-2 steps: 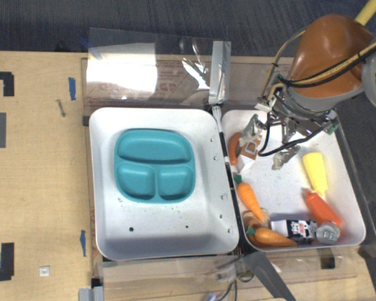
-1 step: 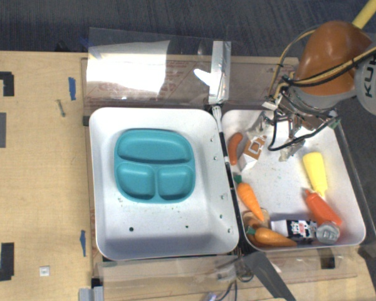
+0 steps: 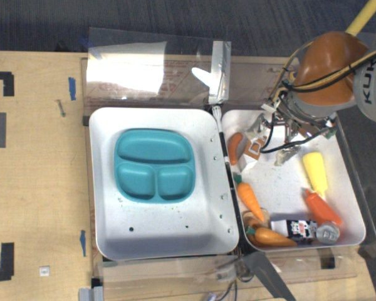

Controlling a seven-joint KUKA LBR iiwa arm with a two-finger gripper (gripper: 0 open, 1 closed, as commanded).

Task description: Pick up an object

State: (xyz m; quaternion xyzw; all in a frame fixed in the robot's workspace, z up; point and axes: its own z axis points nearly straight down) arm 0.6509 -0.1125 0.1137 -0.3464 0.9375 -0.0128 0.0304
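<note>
Two shallow white bins side by side on the bench: left bin [image 3: 106, 227] and right bin [image 3: 354, 221]. In the left bin, one teal tray [image 3: 153, 165] with three compartments, lying flat near the middle. In the right bin, six loose things counted. One orange-red piece [image 3: 236, 144] at 10 o'clock, rounded and short, against the wall shared with the other bin. One carrot [image 3: 249, 196] at 8 o'clock, orange and tapering, lying slantwise. One second carrot [image 3: 271, 236] at 6 o'clock, darker orange, along the near wall. One black and white pack [image 3: 294, 228] just beside it, toward 5 o'clock. One yellow piece [image 3: 315, 171] at 3 o'clock, long and smooth, nearly upright in the view. One red-orange bottle [image 3: 323, 211] at 4 o'clock, with a grey cap touching the pack. One gripper [image 3: 272, 146] hanging over the 12 o'clock part of the right bin, close to the orange-red piece, under the orange band and tangled cables. Whether apart, together or clamped on anything: cannot tell.
</note>
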